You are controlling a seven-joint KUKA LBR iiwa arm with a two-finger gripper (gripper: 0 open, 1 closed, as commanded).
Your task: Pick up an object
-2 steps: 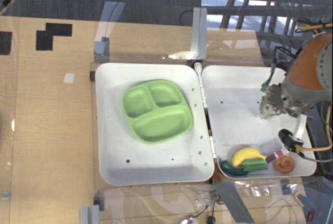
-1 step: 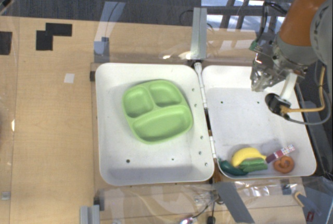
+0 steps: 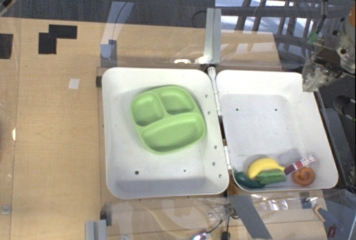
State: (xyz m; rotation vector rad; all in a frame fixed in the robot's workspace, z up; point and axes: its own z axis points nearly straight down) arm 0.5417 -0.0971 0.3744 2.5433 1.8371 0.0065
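- Claw sits at the far right edge of the right bin, near that bin's back corner; whether it is apart or together cannot be told, since the hardware there is small and cluttered. Nothing can be seen held in it.
- Candidate objects lie bunched in the right bin's front corner: a banana, a dark green piece touching the banana's underside, an orange round piece just beside them, and a small pink-and-white item between banana and orange piece.
- Left bin carries a green divided plate, lying flat near its middle, well apart from the claw.
- Step in hand, as judged: the approach, with no object yet reached. The front-corner cluster is the nearer target.
- Doing it well: centre the claw over one object alone before descending. The orange piece stands slightly clear of the others and looks the easiest to isolate; the banana, pressed against the green piece, would probably need a grip across its narrow width.
- Risk, as judged: the cluster lies close to the bin's front wall, so a descent too near the rim could strike the wall or nudge neighbours aside.
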